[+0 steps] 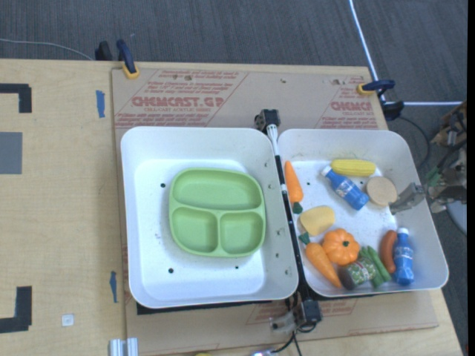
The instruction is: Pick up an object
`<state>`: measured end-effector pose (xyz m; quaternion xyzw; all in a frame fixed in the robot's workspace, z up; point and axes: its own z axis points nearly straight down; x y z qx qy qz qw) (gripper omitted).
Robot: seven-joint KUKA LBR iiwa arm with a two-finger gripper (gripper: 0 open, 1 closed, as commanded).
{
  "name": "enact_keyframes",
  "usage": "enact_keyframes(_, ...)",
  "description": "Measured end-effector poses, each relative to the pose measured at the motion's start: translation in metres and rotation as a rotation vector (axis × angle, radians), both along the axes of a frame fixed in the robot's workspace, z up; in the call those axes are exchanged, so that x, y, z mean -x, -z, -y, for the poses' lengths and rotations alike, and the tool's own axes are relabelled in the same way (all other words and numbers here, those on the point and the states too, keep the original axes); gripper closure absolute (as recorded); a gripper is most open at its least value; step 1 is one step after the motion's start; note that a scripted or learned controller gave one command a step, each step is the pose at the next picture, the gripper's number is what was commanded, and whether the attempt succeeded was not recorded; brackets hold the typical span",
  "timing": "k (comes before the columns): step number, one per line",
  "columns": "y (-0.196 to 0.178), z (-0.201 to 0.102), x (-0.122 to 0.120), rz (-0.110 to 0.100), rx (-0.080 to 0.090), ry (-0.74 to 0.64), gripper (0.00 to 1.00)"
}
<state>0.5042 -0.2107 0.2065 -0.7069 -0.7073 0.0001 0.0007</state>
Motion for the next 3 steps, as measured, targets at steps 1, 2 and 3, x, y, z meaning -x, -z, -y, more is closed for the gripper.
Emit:
enact_keyframes(1, 0.112, -0.013, 0.004, 0.002, 0.001, 0.001, 0.0)
enact_keyframes(2, 0.102, -0.013, 0.004, 0.005, 0.003, 0.001, 1.0)
enact_keyframes(3, 0.016, -0.098, 0.013, 0.002, 0.0, -0.002, 1.0)
